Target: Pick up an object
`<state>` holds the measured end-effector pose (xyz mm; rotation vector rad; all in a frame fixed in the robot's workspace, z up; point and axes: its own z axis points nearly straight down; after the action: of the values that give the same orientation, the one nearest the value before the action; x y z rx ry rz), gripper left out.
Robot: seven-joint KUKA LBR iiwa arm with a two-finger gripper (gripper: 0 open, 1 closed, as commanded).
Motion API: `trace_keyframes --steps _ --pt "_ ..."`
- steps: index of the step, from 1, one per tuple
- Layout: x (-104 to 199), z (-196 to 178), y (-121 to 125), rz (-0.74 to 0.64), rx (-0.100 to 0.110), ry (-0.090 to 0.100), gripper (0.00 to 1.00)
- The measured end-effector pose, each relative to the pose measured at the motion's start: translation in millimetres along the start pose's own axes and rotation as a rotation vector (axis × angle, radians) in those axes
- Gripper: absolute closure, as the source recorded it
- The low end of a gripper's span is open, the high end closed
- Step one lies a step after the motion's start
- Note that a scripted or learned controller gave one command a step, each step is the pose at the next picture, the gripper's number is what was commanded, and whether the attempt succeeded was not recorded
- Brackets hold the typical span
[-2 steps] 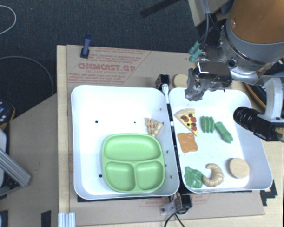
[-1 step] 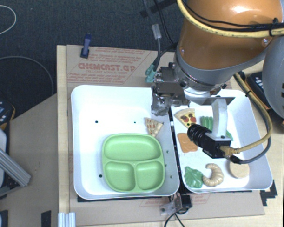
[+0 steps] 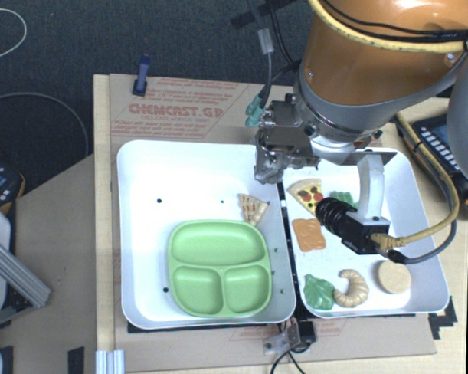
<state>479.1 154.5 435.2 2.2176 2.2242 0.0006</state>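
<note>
Two white bins (image 3: 141, 217); one green divided plate (image 3: 218, 266); two pizza slices (image 3: 306, 195); one toast (image 3: 308, 234); one croissant (image 3: 353, 288); one round biscuit (image 3: 392, 278); two green leafy pieces (image 3: 318, 292).

A brown board (image 3: 183, 111) printed with red lettering lies under both white bins (image 3: 133, 217). A blue clip (image 3: 141, 76) sits at its far left corner. Grey metal framing (image 3: 16, 278) stands at the left edge.

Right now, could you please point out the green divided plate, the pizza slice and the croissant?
green divided plate (image 3: 219, 243): camera view, on its large upper compartment.
pizza slice (image 3: 306, 196): camera view, on its topping.
croissant (image 3: 353, 288): camera view, on its curved middle.
</note>
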Motion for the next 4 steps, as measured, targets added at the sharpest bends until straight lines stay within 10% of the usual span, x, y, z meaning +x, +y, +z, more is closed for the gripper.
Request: trace_keyframes --steps 2,3,4 --pt "1.1 -20.3 0.9 -0.002 -0.004 0.0 1.0" --pt "63.5 -1.9 -0.7 -0.004 0.005 0.0 1.0" --pt "47.9 97.1 -1.0 0.006 0.012 -0.005 1.0"
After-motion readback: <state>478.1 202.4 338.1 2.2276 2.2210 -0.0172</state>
